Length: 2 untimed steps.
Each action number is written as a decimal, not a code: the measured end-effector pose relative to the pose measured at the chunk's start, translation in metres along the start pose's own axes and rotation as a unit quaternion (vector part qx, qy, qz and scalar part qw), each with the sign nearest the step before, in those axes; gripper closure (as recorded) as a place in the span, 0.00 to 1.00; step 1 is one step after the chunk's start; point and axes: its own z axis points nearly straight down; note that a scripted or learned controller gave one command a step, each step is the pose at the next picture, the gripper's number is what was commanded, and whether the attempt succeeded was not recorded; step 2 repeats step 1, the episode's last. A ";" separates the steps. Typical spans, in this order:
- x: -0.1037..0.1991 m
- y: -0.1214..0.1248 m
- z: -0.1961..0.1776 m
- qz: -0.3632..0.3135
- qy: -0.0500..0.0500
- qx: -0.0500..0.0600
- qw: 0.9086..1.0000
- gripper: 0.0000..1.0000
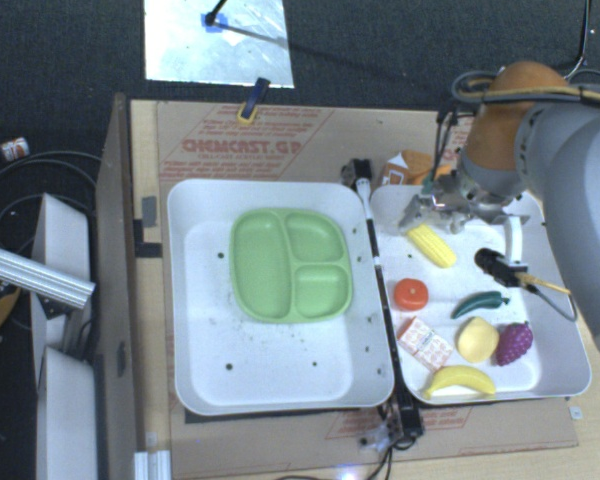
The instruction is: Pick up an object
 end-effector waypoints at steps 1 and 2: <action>0.000 0.001 -0.012 0.000 0.000 -0.002 1.000 1.00; 0.000 0.001 -0.012 0.000 0.000 -0.002 1.000 1.00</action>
